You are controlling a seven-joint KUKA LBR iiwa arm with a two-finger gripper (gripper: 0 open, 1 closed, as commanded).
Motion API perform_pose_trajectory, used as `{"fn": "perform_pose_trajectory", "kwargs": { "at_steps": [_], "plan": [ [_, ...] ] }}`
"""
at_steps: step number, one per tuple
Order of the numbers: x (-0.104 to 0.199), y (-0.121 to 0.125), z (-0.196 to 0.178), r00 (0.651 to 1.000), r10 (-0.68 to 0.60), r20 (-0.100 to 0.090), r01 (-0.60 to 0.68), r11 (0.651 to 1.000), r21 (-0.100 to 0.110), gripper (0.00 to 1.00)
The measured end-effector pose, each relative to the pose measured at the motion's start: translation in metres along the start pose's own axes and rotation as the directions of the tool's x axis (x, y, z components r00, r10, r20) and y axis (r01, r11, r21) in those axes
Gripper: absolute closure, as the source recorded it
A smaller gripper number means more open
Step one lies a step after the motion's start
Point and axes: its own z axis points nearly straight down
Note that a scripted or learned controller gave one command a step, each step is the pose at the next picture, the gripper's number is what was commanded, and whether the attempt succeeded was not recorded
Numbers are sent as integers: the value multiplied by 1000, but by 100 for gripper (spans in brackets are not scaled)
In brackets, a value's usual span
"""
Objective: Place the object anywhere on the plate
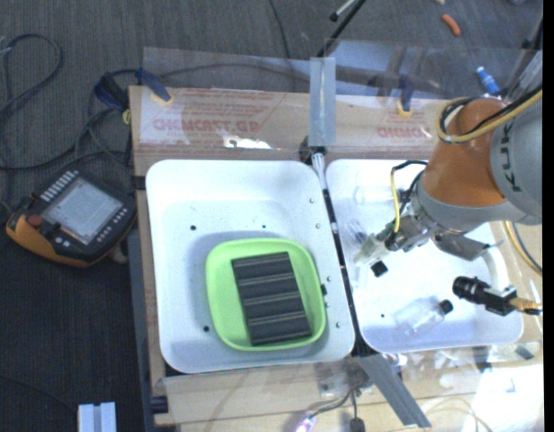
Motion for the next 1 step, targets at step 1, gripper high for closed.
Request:
{"fn": "perform_pose_trajectory", "kwargs": {
  "at_steps": [1],
  "plan": [
    [-4, -2, -1, 1000, 5, 7, -5, 1000, -1, 0]
  ]
}}
